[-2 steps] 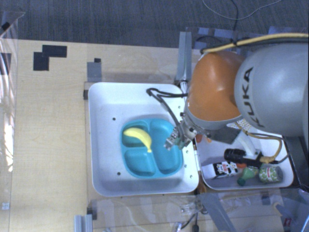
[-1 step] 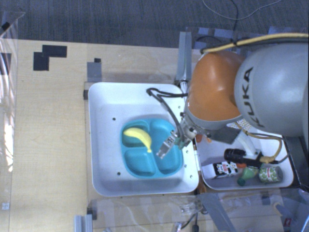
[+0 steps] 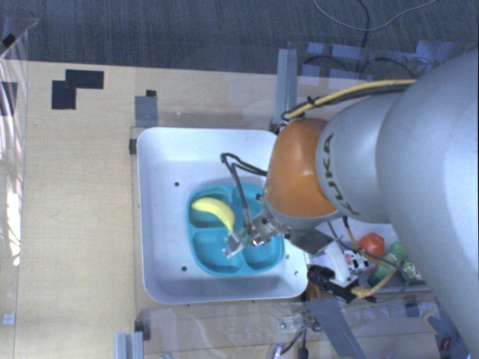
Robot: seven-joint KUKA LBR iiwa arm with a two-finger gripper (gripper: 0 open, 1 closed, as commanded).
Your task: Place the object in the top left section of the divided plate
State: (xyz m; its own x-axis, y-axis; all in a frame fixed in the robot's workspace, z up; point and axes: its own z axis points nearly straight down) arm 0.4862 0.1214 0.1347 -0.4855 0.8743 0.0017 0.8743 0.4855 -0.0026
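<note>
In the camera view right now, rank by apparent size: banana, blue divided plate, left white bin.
1. Left white bin
2. Blue divided plate, partly hidden by the arm
3. Banana
The order looks clear.

So the bench (image 3: 82,223) is a pale wood top, pretty plain. Two bits of black tape (image 3: 75,88) sit stuck near its far left corner. Beyond the far edge there's dark grey ribbed carpet (image 3: 165,13), and a thin cable (image 3: 374,10) loops loosely across it. A clear plastic panel (image 3: 11,126) stands along the left side, catching glare. Light's even, soft.
</note>
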